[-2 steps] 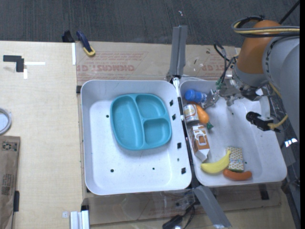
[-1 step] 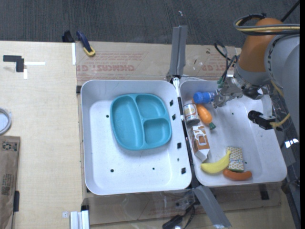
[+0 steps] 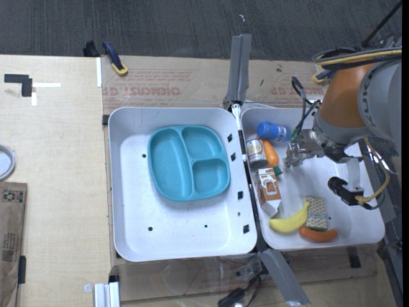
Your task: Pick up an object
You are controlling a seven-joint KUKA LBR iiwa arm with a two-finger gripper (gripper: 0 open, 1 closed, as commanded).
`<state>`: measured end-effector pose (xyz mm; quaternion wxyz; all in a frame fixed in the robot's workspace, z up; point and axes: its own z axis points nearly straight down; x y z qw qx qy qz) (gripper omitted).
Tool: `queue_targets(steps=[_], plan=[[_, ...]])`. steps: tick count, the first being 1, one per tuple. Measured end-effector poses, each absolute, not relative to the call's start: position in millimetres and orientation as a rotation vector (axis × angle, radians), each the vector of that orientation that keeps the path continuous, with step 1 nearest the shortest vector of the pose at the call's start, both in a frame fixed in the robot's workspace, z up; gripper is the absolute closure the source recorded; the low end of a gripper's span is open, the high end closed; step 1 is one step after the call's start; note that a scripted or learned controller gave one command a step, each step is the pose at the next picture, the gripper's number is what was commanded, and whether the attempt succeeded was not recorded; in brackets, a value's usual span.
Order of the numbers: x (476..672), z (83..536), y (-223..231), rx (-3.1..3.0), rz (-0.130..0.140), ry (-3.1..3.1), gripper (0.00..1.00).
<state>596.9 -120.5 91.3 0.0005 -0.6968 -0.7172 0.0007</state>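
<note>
My gripper (image 3: 293,157) hangs over the right bin (image 3: 358,235), just right of an orange carrot (image 3: 271,153) and a small can (image 3: 255,151). A blue bottle (image 3: 271,131) lies at the bin's far side. A brown and white carton (image 3: 268,185) lies below the can. Near the front lie a yellow banana (image 3: 289,220), a patterned sponge (image 3: 316,213) and an orange-red sausage-shaped piece (image 3: 318,235). Nothing shows between the gripper's fingers.
The left bin (image 3: 128,235) holds a teal divided plate (image 3: 189,162). A grey divider bar (image 3: 239,69) runs up between the bins. On the bench to the left lie a tape roll (image 3: 4,163), a brown paper bag (image 3: 11,226) and a blue and yellow clamp (image 3: 115,59).
</note>
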Motion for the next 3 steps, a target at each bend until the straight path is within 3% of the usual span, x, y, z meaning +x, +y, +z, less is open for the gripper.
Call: queue_targets(steps=[1, 2, 3], plan=[[597.0, 92, -121, -2.191, 0.003, -2.252, 0.0], [652.1, 86, -107, -2.235, 0.029, -2.177, 0.0], [649.4, 93, -110, -2.23, 0.045, -2.175, 1.0]])
